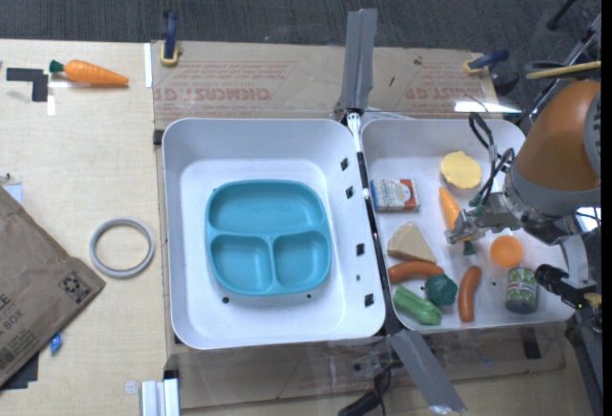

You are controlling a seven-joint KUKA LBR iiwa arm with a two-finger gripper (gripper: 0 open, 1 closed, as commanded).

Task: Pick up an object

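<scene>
Several small toy foods crowd the right-hand white bin [545, 314], and my two-finger gripper [463, 230] sits low among them, right of centre in the frame. I cannot tell how my gripper is set; it reads as a small grey cluster and I see nothing held in it.

Touching or just beside it, to the upper left, lies the slim orange plastic carrot [448, 206], tilted, narrow end toward the top of the frame. I judge this the thing in hand. It looks light, stiff and smooth, so it may slip or roll; I would take it across its thicker middle, closing across the short width rather than along the length.

Just right of my gripper sits the small orange ball-shaped fruit [506, 251], round and likely to squirt out of a pinch. Above the carrot is the yellow round toy piece [462, 169]. Left of it stands the small white and red carton [394, 195], boxy and easier to hold by its flat sides. Below lie the tan wedge of toy bread [411, 240], the red sausage [414, 271], the green pepper-like piece [418, 305], the dark green round vegetable [441, 289], a second red sausage [468, 293] and the small labelled can [521, 289].

Further left, the other white bin [182, 232] bears a teal three-compartment plate [269, 236]. At far left a grey tape ring [121, 246] rests on the bench, and another orange carrot [89, 73] lies at upper left.
</scene>
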